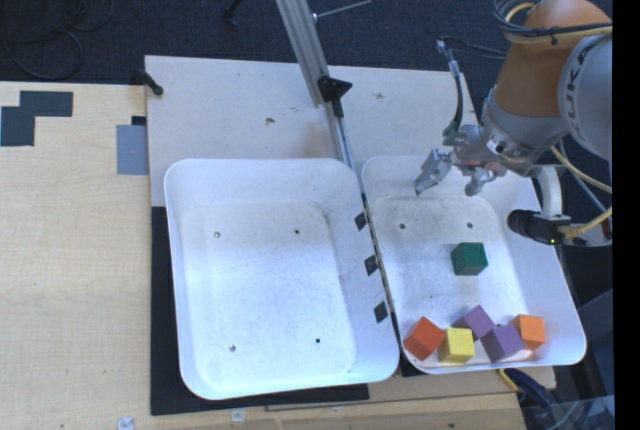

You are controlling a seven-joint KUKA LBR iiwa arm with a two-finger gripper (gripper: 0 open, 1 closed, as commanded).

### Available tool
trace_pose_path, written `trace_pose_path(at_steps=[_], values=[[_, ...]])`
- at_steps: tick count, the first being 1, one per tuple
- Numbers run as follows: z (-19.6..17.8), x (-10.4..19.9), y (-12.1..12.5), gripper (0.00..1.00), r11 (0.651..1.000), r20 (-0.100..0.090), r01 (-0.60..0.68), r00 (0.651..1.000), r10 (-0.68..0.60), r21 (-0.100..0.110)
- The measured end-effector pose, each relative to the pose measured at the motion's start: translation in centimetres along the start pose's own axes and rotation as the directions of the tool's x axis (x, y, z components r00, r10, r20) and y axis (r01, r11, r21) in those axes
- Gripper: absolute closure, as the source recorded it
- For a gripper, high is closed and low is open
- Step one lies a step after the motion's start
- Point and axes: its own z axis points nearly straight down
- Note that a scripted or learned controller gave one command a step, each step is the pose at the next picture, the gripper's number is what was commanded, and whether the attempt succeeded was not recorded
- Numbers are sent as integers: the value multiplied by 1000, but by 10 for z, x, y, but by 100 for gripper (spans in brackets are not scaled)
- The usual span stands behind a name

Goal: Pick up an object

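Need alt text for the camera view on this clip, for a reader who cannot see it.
A grey robot arm reaches in from the right, its open gripper above the far end of the right bin, holding nothing. That bin holds a green block near its middle and red, yellow, two purple and an orange block along its near edge.

I count two white bins (200,218). The one at my 3 o'clock holds six blocks: one green (468,258), two orange (424,337), two purple (479,320), one yellow (459,345).
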Motion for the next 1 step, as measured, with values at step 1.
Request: trace_pose_path(at_steps=[1], values=[[102,-45,-48,0,1000,0,-6,1000,5,9]])
